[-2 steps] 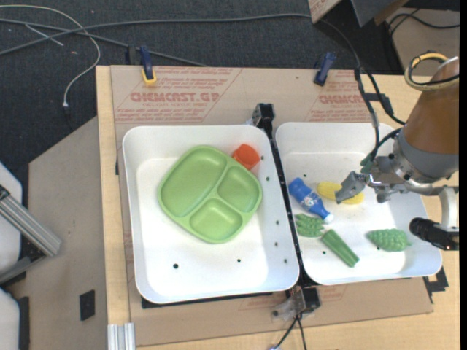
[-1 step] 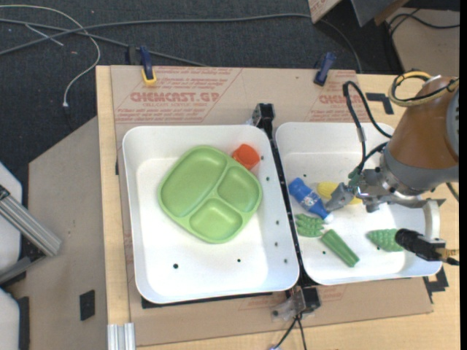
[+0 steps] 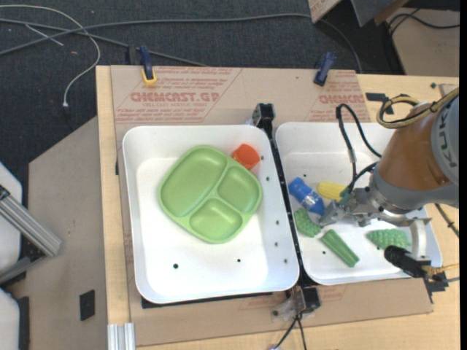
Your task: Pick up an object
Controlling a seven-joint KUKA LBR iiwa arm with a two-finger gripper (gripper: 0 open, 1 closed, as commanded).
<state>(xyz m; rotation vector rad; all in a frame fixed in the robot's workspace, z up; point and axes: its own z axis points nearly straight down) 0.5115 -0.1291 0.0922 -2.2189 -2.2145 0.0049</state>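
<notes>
The right bin (image 3: 314, 141) holds several small items: a blue piece (image 3: 303, 194), a yellow piece (image 3: 330, 190), a flat green piece (image 3: 306, 224), a green cylinder (image 3: 341, 246) and a bumpy green piece (image 3: 388, 237). My gripper (image 3: 337, 208) reaches in from the right and sits low in this bin, just below the yellow piece, right of the blue one and above the green cylinder. The arm's wrist hides its tips, so nothing shows as held.
The left bin (image 3: 146, 195) carries a green divided plate (image 3: 211, 193) with an orange item (image 3: 246, 155) at its upper right edge. A black divider (image 3: 281, 195) separates the bins. Cables (image 3: 350, 133) trail over the right bin's back.
</notes>
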